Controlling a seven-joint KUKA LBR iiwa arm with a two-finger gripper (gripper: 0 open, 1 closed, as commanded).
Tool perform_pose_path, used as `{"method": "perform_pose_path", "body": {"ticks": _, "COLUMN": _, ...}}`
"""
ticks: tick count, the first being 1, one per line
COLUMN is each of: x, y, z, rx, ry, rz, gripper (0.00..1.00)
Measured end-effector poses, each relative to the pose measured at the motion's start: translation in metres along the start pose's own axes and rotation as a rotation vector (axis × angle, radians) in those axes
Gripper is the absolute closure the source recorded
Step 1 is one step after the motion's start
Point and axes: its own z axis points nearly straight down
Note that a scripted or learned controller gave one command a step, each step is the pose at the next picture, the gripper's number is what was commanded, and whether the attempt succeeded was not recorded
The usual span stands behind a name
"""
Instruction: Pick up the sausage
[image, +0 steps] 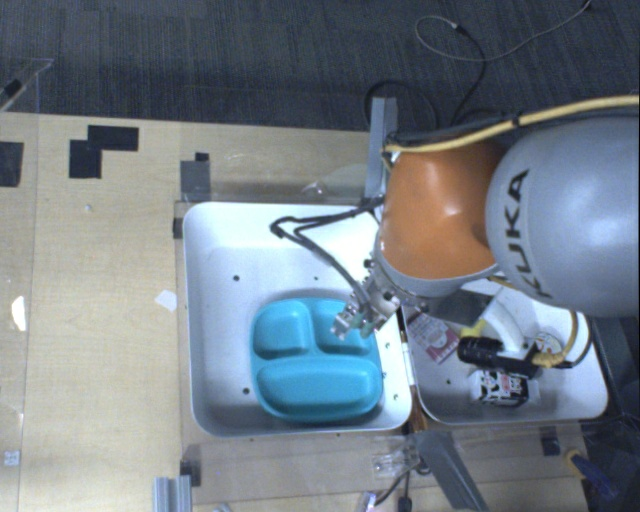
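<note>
A turquoise plastic divided plate (315, 385) lies in the left shallow white bin (215, 300). The two-finger gripper (355, 320) hovers over the plate's upper right compartment; how far open it is, or whether it holds anything, I cannot tell. Where the sausage lies is unclear, perhaps beneath the gripper. It is probably light, soft and apt to roll, so pinch it gently across its middle

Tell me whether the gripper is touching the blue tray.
Cannot tell. In the camera view the gripper overlaps the blue tray's upper right compartment, but the slanted view hides any gap.
</note>
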Motion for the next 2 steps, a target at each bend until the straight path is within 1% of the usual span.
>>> {"method": "perform_pose_path", "body": {"ticks": 1, "x": 0.001, "y": -0.001, "z": 0.027, "rx": 0.004, "ry": 0.002, "rz": 0.440, "gripper": 1.00}}
{"method": "perform_pose_path", "body": {"ticks": 2, "x": -0.068, "y": -0.045, "z": 0.054, "rx": 0.002, "ry": 0.000, "rz": 0.286, "gripper": 1.00}}
